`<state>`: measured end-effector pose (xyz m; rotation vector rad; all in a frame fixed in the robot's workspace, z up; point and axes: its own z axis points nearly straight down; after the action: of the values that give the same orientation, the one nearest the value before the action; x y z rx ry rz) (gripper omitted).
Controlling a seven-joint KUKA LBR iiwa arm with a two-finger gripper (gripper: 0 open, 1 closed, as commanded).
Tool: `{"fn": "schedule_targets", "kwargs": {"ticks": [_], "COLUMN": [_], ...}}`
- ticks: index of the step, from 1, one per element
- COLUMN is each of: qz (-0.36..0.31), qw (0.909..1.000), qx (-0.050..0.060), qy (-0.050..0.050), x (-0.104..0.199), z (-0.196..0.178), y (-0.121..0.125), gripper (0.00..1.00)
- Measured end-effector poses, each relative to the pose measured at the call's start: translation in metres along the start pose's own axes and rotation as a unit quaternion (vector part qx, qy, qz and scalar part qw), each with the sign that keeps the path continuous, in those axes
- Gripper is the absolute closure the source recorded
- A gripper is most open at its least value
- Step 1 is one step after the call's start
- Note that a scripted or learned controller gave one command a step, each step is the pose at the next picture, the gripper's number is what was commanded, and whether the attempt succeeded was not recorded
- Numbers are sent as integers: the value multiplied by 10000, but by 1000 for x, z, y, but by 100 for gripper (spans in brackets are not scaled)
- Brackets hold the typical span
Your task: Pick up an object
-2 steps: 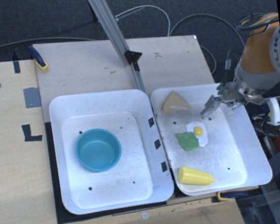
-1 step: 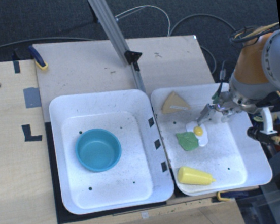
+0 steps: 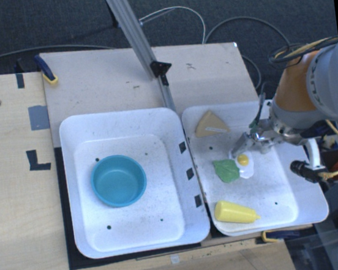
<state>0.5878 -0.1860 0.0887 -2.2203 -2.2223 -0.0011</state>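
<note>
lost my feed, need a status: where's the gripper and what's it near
Gripper low in right white bin, at the white-and-yellow fried-egg toy. Green leaf-shaped piece touching the egg. Nothing seen gripped.

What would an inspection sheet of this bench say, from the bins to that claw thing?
Surface: wooden bench bearing two white bins, left bin and right bin.
Job's things: right bin holds a tan wedge, green piece, fried egg toy, yellow piece.
Clutter: blue bowl in left bin.
Grippers: claw just above the egg; grip state unclear.
Cables: loops behind the bench.
Surroundings: dark floor, slanted metal pole.
</note>
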Motion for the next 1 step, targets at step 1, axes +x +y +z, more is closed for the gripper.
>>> {"fn": "schedule_targets", "kwargs": {"ticks": [1], "qz": [-11], "qw": [10000], "qx": [6], "qy": [1], "x": [1], "z": [-10], "y": [0], "gripper": [100]}}
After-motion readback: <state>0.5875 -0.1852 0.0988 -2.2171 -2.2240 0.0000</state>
